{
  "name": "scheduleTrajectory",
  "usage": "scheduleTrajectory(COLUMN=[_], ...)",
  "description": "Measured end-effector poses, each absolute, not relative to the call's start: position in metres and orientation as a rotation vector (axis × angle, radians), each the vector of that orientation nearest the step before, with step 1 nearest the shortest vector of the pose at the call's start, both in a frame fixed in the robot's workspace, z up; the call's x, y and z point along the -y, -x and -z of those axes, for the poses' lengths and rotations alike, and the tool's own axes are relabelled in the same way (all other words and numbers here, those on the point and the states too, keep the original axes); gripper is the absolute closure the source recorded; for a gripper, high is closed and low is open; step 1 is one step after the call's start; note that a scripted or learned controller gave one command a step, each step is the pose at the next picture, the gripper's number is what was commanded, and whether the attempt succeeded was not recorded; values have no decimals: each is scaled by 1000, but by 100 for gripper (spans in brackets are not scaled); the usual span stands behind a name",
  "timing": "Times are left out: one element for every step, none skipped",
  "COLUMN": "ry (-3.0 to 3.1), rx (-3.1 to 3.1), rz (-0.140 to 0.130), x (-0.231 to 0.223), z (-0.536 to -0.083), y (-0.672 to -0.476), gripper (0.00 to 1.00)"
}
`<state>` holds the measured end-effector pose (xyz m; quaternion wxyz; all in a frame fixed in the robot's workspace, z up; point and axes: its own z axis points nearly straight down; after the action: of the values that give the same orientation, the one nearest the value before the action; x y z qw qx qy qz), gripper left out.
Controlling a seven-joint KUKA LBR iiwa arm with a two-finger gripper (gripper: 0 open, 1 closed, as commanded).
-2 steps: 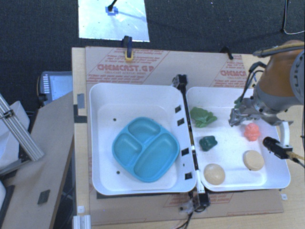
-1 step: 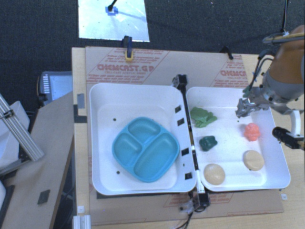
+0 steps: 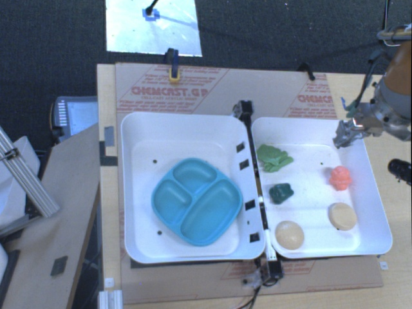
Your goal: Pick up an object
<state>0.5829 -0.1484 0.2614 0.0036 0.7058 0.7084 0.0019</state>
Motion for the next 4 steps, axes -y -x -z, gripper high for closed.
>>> scheduleTrajectory(ry=[-2211, -2211, -2211, -2211], rx=[-2232, -2232, -2233, -2233], rz=[-4, -3, -5, -3], x=[92, 44, -8, -62], z=[-248, -238, -242, -227], y=[-582, -581, -580, -587], gripper=[100, 100, 100, 100])
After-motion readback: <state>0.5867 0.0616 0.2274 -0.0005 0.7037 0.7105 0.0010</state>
